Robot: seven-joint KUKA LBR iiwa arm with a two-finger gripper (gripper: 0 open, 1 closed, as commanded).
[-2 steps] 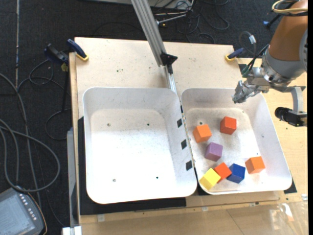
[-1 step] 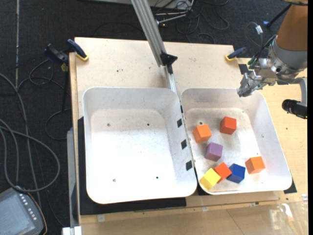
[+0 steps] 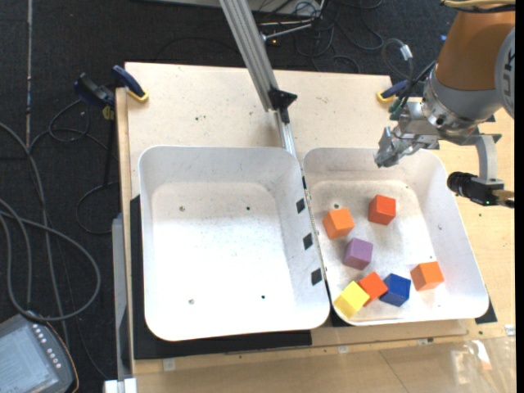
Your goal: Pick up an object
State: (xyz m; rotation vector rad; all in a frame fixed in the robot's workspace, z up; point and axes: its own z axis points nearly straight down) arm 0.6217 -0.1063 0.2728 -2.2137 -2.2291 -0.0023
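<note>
Arm (image 3: pixel 475 47): grey with an orange band, coming in at the upper right of the frame, wrist angled down and to the left.
Gripper (image 3: pixel 386 157): over the upper rim of the right bin, above and apart from the blocks; it is small and dark against the rim, and nothing shows between its tips.
Fingers: cannot tell whether spread or pressed together.
Right bin (image 3: pixel 458 244): shallow, white, right of centre, holding seven blocks.
Red block (image 3: pixel 381 209): upper middle of the right bin, the block closest to the gripper.
Orange block (image 3: pixel 339 222): just left of the red one, slightly lower.
Purple block (image 3: pixel 358 253): below the orange block, near the bin's middle.
Yellow block (image 3: pixel 352 299): lower left corner of the right bin, by the rim.
Small orange block (image 3: pixel 373 285): touching the yellow block on its right and the blue block on its left.
Blue block (image 3: pixel 396 289): lower middle of the bin, in the bottom cluster.
Far orange block (image 3: pixel 426 275): lower right of the bin, just right of the blue block.
Left bin (image 3: pixel 164 244): shallow, white, left of centre, its right rim overlapping the right bin's left rim.
Bench (image 3: pixel 205 105): pale board under both bins, with clamps at its upper corners.
Pole (image 3: pixel 250 43): slanted metal bar from the top centre down to the seam between the bins.
</note>
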